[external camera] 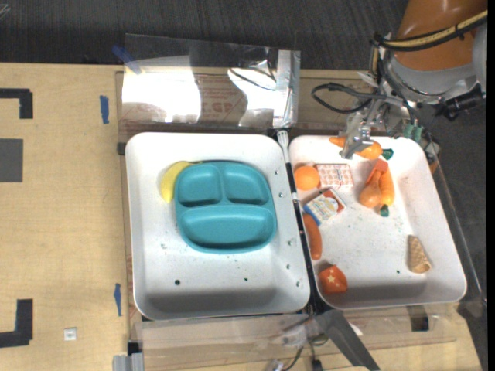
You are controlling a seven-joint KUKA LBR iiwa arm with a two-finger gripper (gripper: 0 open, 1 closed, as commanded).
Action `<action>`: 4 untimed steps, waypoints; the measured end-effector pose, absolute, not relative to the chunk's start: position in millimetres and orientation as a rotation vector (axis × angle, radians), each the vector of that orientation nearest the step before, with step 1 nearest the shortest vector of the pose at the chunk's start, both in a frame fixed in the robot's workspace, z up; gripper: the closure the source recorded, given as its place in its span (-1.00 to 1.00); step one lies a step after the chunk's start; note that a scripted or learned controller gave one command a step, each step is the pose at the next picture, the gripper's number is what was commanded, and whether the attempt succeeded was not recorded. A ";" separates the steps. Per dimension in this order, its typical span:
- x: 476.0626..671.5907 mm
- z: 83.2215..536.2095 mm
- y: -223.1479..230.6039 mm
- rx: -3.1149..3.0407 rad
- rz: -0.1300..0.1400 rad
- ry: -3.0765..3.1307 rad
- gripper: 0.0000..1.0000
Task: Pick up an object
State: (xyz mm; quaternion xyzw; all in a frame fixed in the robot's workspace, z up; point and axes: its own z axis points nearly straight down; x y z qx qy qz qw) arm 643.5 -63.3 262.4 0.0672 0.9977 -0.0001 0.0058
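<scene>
My gripper [359, 139] hangs over the back edge of the right bin [445, 230], below the arm's orange band. Right under it lies a small orange carrot-like piece [373, 151] with a green tip; whether it is gripped is hidden. A larger carrot [377, 185] lies just in front of the gripper. Further left are an orange ball [307, 178], a red-and-white packet [335, 175] and a small carton [325, 205]. A red sausage [313, 238], a tomato [333, 279] and a tan cone [418, 254] lie nearer the front.
The left bin [147, 230] holds a teal divided plate [224, 205] with a yellow item [168, 179] tucked under its left rim. A clear plastic sheet [209, 87] stands behind the left bin. Cables [340, 97] trail behind the right bin.
</scene>
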 end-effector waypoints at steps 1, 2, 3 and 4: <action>649.6 292.4 -102.5 -0.082 -0.003 3.127 1.00; 665.7 180.5 -59.1 -0.019 0.006 3.146 1.00; 669.3 262.4 -50.9 0.224 0.001 3.118 1.00; 649.8 270.5 -55.2 -0.158 0.000 3.131 1.00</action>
